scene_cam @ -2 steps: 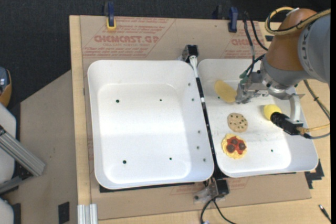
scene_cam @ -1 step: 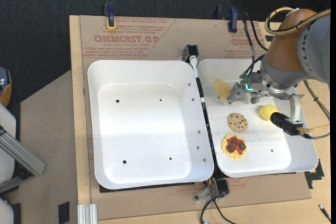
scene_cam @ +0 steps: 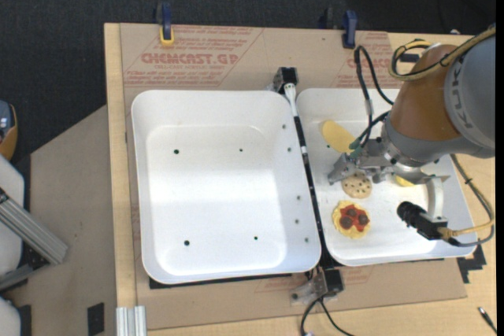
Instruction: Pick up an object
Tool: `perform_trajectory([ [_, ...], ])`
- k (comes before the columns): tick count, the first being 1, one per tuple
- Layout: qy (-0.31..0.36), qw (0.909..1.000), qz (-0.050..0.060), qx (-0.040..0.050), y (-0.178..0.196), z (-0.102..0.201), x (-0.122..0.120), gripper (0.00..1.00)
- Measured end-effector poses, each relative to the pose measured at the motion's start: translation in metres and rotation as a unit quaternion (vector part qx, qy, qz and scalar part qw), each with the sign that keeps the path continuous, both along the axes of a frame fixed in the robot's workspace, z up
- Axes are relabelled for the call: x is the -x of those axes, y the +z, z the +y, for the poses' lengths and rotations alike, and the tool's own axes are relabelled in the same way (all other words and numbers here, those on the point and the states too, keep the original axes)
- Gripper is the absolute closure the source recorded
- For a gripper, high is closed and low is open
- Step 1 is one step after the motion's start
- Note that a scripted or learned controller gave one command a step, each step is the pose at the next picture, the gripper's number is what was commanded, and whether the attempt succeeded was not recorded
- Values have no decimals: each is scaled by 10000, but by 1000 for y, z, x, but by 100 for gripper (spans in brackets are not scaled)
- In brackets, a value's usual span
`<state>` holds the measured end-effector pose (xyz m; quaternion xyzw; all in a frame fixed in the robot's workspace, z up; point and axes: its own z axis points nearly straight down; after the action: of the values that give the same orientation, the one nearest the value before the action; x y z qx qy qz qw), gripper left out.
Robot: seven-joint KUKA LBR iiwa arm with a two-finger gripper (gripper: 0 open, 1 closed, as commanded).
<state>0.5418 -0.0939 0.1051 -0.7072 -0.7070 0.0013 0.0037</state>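
Here we are above the bench, and the grey arm (scene_cam: 472,90), with its orange band (scene_cam: 421,102) bright above the wrist, reaches in from the right over the right bin (scene_cam: 378,252). The gripper (scene_cam: 356,168) sits low in the middle of that bin, and it is right at the upper edge of the chocolate-chip cookie (scene_cam: 356,186), which lies flat on the bin floor. Contact? It looks very close, but this angle does not settle whether they touch. Whether the gripper is open or closed cannot be told either, because the wrist and its metal parts cover that spot. Nothing is visibly held. Just below the cookie, nearer the front rim, lies a small round yellow disc with red and dark topping (scene_cam: 352,219), apart from the cookie by a thin strip of white. Above the gripper, towards the back of the bin, rests a flat yellow piece (scene_cam: 339,136). A small yellow scrap (scene_cam: 404,182) peeks out under the wrist on the right. The left bin (scene_cam: 213,185) stands alongside, its rim touching its neighbour's. Both sit on a brown board (scene_cam: 205,55) with red lettering, pinned at the back by two blue clamps (scene_cam: 164,14) (scene_cam: 349,20).
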Motion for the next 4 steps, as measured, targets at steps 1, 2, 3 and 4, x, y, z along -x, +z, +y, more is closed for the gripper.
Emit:
perform_trajectory([
  [1,-19,10000,2,3,-22,-3,66,0],
  [2,-17,10000,-52,41,-20,-59,44,0],
  [3,27,10000,-83,27,-16,-48,-54,0],
  [4,10,10000,-82,29,-3,-50,-52,100],
])
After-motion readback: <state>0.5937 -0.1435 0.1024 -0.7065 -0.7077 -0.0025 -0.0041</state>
